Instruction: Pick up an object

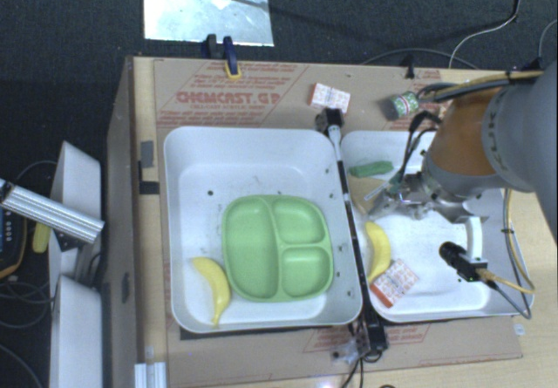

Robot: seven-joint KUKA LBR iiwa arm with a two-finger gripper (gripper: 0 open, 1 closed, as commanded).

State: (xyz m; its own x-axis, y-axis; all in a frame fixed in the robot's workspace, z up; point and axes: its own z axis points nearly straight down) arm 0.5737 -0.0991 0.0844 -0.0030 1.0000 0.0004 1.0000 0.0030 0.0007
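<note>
Starting at the left, the left bin holds a green divided tray near its middle, with a yellow banana lying just beside the tray's lower left edge, close to the bin's front wall. A dark divider runs between the two bins. Just past it, in the right bin, a second banana lies along the left wall, and a small red-and-white packet sits just below it near the front corner. A flat green piece rests toward the bin's back. The grey arm with its orange band reaches in over the right bin; the tool hangs near the second banana, and whether it is spread or closed, or has hold of anything, I cannot tell.
</note>
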